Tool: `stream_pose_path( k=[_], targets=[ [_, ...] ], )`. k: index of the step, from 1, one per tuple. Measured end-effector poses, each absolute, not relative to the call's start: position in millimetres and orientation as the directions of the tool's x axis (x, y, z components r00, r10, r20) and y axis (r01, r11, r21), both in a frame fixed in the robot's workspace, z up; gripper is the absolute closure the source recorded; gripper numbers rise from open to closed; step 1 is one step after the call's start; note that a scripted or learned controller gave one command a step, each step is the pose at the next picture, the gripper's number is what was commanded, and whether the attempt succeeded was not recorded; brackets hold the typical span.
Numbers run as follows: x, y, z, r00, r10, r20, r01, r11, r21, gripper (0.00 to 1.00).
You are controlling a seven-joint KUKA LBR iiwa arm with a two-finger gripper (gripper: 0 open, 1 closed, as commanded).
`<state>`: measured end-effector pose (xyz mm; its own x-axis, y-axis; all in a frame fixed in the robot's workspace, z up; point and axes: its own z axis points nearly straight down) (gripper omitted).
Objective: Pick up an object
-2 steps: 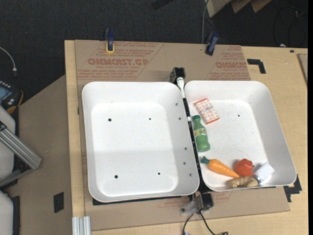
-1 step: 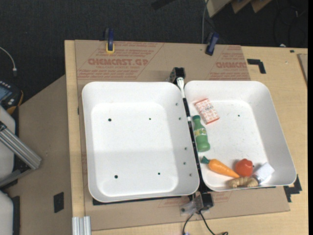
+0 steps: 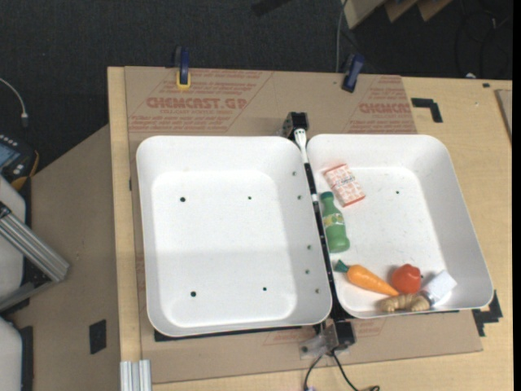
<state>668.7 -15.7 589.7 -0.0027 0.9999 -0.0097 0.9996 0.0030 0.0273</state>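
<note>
Two shallow white bins sit side by side on a cardboard-covered desk [image 3: 244, 96], seen from above at a slant. How far open the end effector is, and whether it has hold of anything, cannot be told here, so places below are given by the bins. By the rig, it would come in from the right bin's side.

Judging by how things lie, the pick is not yet done. Every object rests on the floor of the right bin [image 3: 456, 218], none is lifted, and the whole task seems still ahead: choose an object, come down over it, close on it, raise it.

The objects lie along the right bin's left wall and front edge.
- A small red and white packet [image 3: 343, 184] lies flat near the back, apart from the others.
- A green bottle [image 3: 334, 223] lies on its side just in front of it, close against the wall shared with the left bin [image 3: 163, 218].
- An orange carrot [image 3: 366, 278] with a green top lies slanted near the front.
- A round red fruit or vegetable [image 3: 407, 278] sits just beside the carrot's tip.
- A tan, knobbly root-like piece [image 3: 403, 303] lies by the front rim, close to both.
- A small white object [image 3: 440, 287] sits near the red one; what it is cannot be told.

The packet looks the easiest to reach, having open space around it.
</note>
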Motion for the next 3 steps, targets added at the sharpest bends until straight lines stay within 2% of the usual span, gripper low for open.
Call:
stream_pose_path(
  k=[3],
  targets=[
    [669.9,-14,622,-0.005,1.000,-0.015,0.999,0.005,0.042,1.00]
  ],
)
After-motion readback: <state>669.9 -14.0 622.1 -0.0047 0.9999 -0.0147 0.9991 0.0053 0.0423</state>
